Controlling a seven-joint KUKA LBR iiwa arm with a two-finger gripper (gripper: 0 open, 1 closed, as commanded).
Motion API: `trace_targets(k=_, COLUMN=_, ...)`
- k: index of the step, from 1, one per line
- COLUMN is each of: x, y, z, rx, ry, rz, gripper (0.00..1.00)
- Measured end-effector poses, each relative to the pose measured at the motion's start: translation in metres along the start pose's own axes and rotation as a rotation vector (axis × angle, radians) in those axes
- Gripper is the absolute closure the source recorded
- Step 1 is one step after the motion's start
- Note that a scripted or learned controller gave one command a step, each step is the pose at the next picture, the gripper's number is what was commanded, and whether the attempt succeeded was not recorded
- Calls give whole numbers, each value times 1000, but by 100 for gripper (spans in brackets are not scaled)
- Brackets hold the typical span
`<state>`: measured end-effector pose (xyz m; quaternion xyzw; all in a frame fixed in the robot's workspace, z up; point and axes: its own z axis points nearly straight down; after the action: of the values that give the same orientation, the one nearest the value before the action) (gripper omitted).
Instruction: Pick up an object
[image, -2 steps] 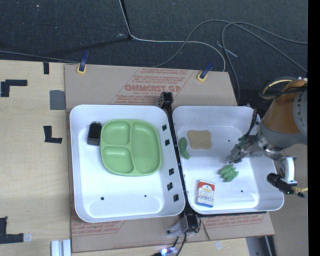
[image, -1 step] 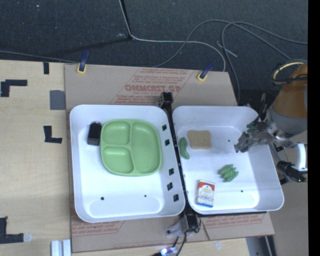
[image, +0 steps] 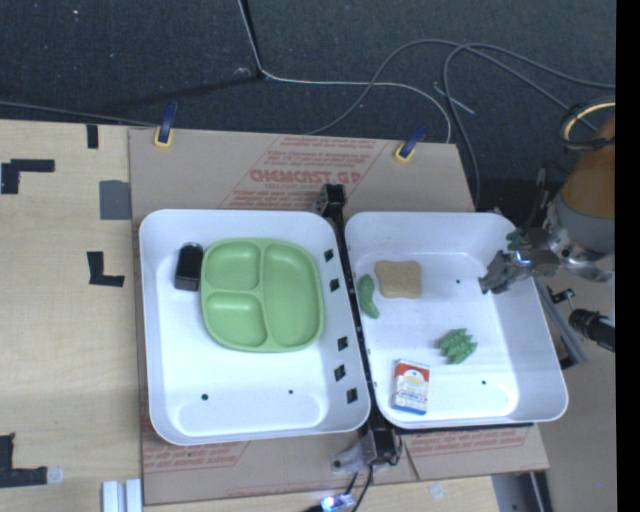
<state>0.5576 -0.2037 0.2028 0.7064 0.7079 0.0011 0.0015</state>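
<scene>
Nothing is lifted yet: the green divided plate (image: 263, 295) lies in the left bin (image: 165, 330), the tan sponge (image: 398, 279), carton (image: 411, 386) and green toy (image: 456, 345) in the right bin (image: 520, 390), while the gripper (image: 497, 278), its grip state impossible to tell, hovers at the right rim.

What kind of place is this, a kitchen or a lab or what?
Most likely a robotics lab test bench, not a kitchen. Two white bins sit clamped on a cardboard sheet, loose cables trail behind, and a robot arm's tool reaches over toy-like items such as a green divided plate.
</scene>
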Motion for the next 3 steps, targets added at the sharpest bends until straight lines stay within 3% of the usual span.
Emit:
trace_targets(k=1, x=0, y=2, z=-53, rx=-2, ry=-1, rz=0, gripper=100)
trace_targets(k=3, x=99, y=30, z=-29, rx=6, ry=1, rz=-3, gripper=100)
